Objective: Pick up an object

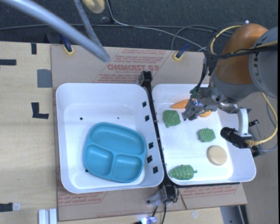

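Note:
My gripper (194, 110) hangs over the back of the right bin (238, 174), right above an orange carrot-like piece (180, 104) that pokes out to its left. Just left of the gripper a green leafy toy (171, 118) lies near the bin's divider. A green bumpy ball (206, 135) rests in the bin's middle, a tan round disc (217, 155) to its lower right, and another green knobbly piece (182, 172) at the front. The view gives no sign of anything between the fingers.
The left bin (67, 97) holds a blue divided plate (115, 151). Black clips run down the divider (151, 125) between the bins. A black cable fitting (233, 136) sticks out at the right bin's right wall. Cardboard lies under both bins.

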`<state>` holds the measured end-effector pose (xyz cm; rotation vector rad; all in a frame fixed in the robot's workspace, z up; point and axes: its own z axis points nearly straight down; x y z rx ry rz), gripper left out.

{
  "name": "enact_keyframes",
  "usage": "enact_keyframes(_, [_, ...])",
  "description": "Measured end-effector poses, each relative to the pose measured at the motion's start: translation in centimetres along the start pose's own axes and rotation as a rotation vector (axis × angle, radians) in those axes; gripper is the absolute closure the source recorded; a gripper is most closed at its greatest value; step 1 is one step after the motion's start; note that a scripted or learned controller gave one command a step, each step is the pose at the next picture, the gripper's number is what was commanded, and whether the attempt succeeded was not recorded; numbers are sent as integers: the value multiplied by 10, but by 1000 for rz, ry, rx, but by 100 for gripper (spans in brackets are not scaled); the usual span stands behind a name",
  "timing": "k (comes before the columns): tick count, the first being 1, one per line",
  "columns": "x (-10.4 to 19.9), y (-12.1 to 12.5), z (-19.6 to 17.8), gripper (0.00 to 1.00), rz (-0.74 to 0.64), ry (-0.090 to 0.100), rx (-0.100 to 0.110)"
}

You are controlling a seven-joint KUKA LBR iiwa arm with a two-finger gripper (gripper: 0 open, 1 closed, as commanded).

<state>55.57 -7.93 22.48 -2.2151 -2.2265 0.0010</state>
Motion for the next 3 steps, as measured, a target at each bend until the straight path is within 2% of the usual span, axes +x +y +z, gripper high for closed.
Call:
enact_keyframes(1, [54, 0, 11, 100, -1, 1, 1])
enact_keyframes(3, [155, 14, 0, 100, -2, 1, 0])
